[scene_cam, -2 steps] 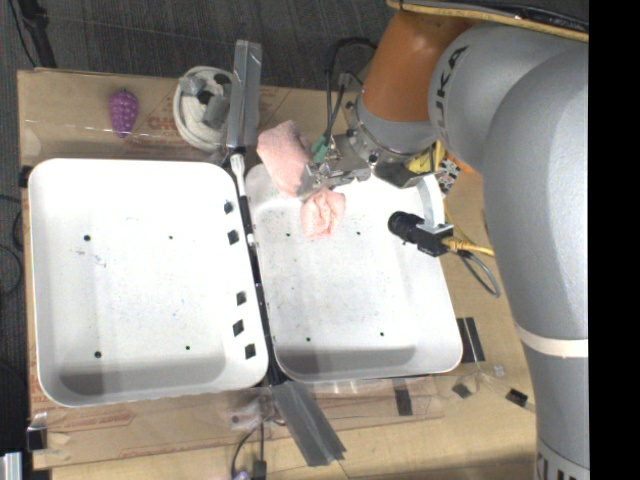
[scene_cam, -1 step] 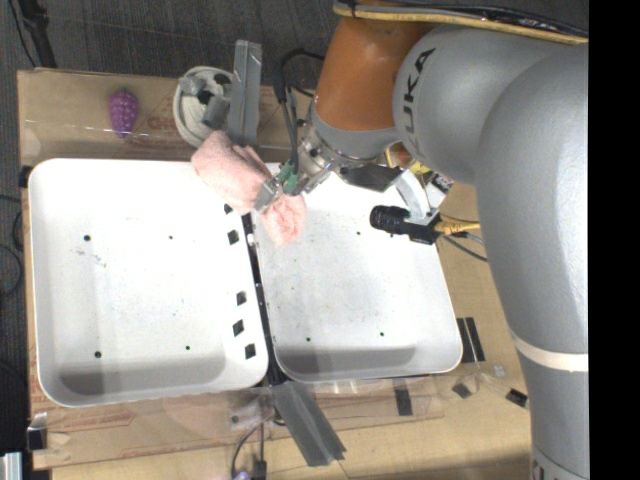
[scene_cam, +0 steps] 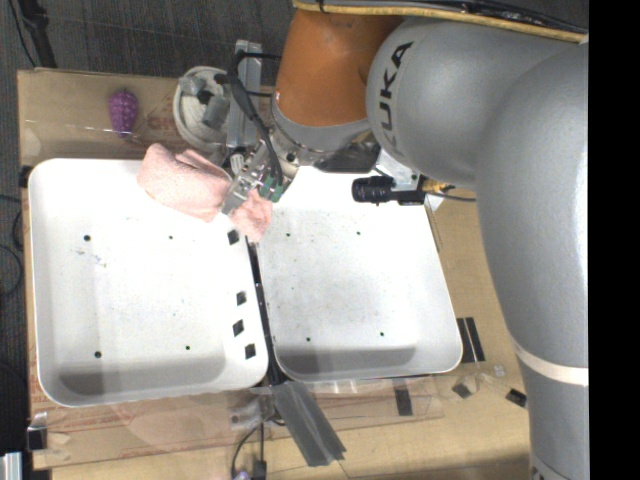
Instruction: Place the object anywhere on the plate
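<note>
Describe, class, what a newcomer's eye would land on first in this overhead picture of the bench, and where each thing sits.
The huge grey arm with its orange band dominates the right and top. Below it, the tool sits over the far end of the seam between the two white bins, touching a pink cloth draped over the left bin's far rim. A small purple object lies on the bench beyond that bin.

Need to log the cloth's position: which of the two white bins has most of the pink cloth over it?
The left bin. The pink cloth drapes over its top right corner; only its end by the gripper reaches the right bin.
</note>
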Available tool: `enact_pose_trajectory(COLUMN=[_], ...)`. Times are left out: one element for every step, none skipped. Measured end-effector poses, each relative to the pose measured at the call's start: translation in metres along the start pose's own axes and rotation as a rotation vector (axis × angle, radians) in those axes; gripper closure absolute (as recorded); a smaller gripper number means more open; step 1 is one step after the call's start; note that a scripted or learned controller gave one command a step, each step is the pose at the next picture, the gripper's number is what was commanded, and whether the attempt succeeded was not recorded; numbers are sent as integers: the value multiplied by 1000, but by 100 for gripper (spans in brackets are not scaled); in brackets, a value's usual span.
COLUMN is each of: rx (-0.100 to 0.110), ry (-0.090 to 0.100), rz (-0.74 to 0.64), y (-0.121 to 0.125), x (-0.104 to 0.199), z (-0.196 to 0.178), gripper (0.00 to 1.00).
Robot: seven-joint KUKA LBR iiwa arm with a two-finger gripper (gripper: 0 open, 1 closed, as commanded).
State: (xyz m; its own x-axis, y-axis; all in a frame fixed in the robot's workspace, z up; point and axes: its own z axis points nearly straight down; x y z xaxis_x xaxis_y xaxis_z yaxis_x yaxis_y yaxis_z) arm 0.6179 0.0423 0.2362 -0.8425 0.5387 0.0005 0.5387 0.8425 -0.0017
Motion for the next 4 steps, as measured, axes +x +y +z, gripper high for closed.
enact_pose_trajectory(rx=[1,-2,-1,-2], ry=[2,-3,-2,-3], rz=[-406,-576,-578,-577], y=[39,87,132,132], x=[31,52,79,78], z=[9,4,4,4], gripper=[100,100,100,0])
